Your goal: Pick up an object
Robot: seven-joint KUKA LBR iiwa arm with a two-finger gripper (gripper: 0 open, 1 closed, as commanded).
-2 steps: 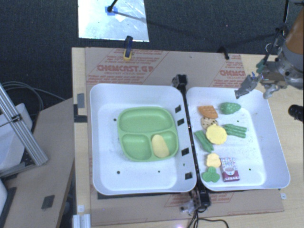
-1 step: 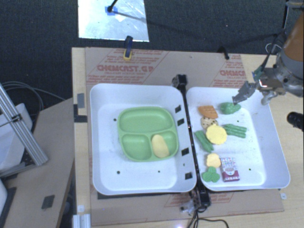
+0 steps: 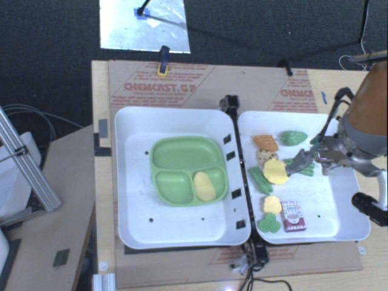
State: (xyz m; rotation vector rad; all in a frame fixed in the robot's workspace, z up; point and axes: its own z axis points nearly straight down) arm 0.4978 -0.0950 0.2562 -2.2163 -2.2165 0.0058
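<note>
Camera view, contents listed left to right.

Left bin: a green divided tray is held, with a pale yellow oblong piece lying in its lower right compartment.

Right bin: small toy foods are clustered toward its left half. An orange waffle-like piece, a speckled cookie, a green pod, a round yellow piece, a smaller yellow piece, a green broccoli-like piece, a red-and-white carton and a leafy green piece are recorded.

End effector: it is lowered at a slant over the right bin, its tip just beside the round yellow piece. Whether it is released or clenched cannot be told; nothing is seen grasped.

Step judged in hand: approach to a pick, the round yellow piece being the likeliest target. A clean closure and a lift are called for next.

Obstruction: the cookie and the green pod touch or crowd the target, so a neighbour may be nudged or caught.
</note>
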